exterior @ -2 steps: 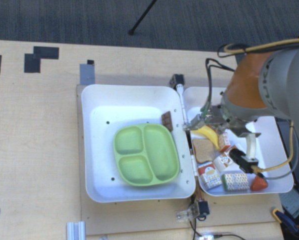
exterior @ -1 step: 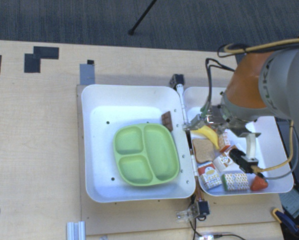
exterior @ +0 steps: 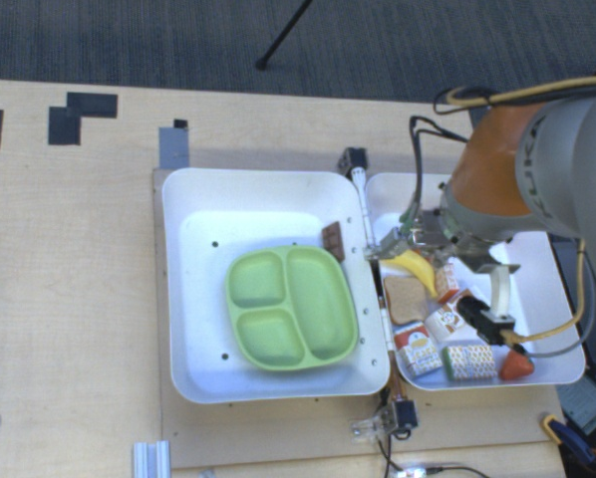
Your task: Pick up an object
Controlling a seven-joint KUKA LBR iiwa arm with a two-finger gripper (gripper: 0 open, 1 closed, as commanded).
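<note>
the gripper (exterior: 400, 244) hangs low over the left part of the right-hand shallow white bin (exterior: 549, 279), close to the wall that divides the two bins. it is seen from above and its own wrist covers much of it, so i cannot tell how wide it stands, and nothing can be seen held in it. its tip sits just over the upper end of a yellow plastic banana (exterior: 416, 268); whether it touches the banana is unclear.

just below the banana lies a flat brown slice of toy bread (exterior: 405, 299). to the right of the bread is a small white and orange packet (exterior: 444, 319). nearer the front wall stand a small red and white carton (exterior: 418, 351), a short speckled green and white can lying on its side (exterior: 469, 362), and a red toy strawberry (exterior: 517, 365), side by side in a row.

the left-hand shallow white bin (exterior: 178, 267) holds a light green plastic plate with three compartments (exterior: 291, 307), lying flat near the middle. a small dark brown block (exterior: 332, 235) lies just beyond the plate's upper right edge, near the dividing wall.
</note>
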